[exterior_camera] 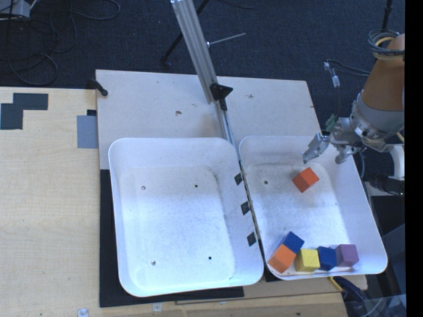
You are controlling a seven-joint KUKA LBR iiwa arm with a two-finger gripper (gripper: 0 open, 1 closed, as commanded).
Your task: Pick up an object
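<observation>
The tool hangs over the back right part of the right bin, just up and right of a lone orange-red cube. Its two fingers stand apart in a wide spread with nothing between them, and they point down and toward the left.

The orange-red cube rests on the bin floor, apart from the tool and well apart from the other blocks. It has no long axis to speak of; it sits turned on the floor so that its corners, not its faces, point toward the bin walls.

Along the near wall of the same bin lies a cluster of blocks: an orange cube at the left, a blue cube just behind it, then a yellow cube, a second blue cube and a purple cube in a touching row.

The left bin sits beside it on the worktop.
</observation>
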